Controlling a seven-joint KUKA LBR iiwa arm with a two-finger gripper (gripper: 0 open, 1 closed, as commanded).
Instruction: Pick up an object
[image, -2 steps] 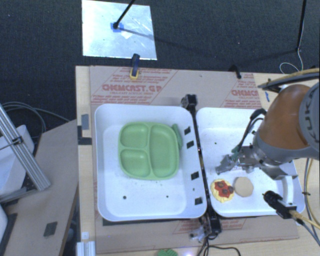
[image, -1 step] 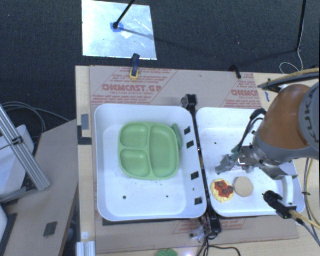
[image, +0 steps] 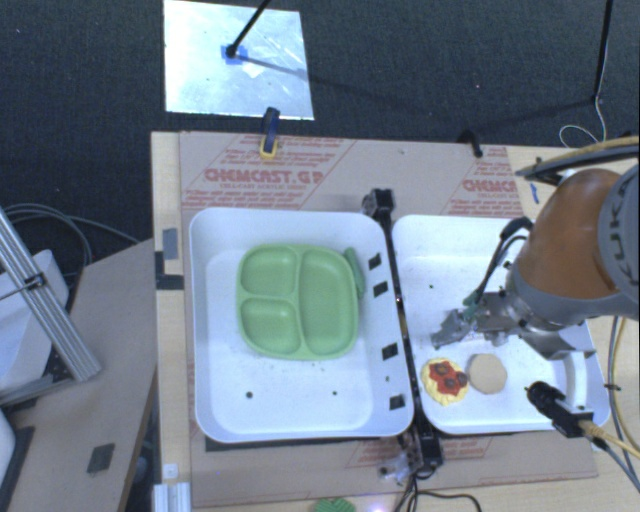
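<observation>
1. Two white bins sit side by side on a bench, seen from above at a slant. The left bin (image: 215, 400) holds a green tray (image: 298, 301) with three compartments, lying flat near its middle.
2. The right bin (image: 440, 240) holds two small things near its front edge: a pizza toy (image: 445, 381), yellow with red spots, and just beside it, on its right, a tan disc (image: 487, 374). I cannot tell whether they touch.
3. The arm (image: 575, 250), grey with an orange band, reaches in from the right and hangs over the right bin. Its gripper (image: 455, 328) points left, just behind the pizza toy. Nothing sits between its fingers, and I cannot tell whether they are parted or together.
4. To pick well, I judge the gripper should centre over one piece, the pizza toy being nearest, and come straight down with fingers either side of it.
5. Both pieces look flat, so a grip across the rim will likely slip unless the fingers reach the bin floor.
6. Room is tight: the divider between the bins lies just left of the pizza toy and the front wall is close. The back of the right bin is bare and offers room to lift.
</observation>
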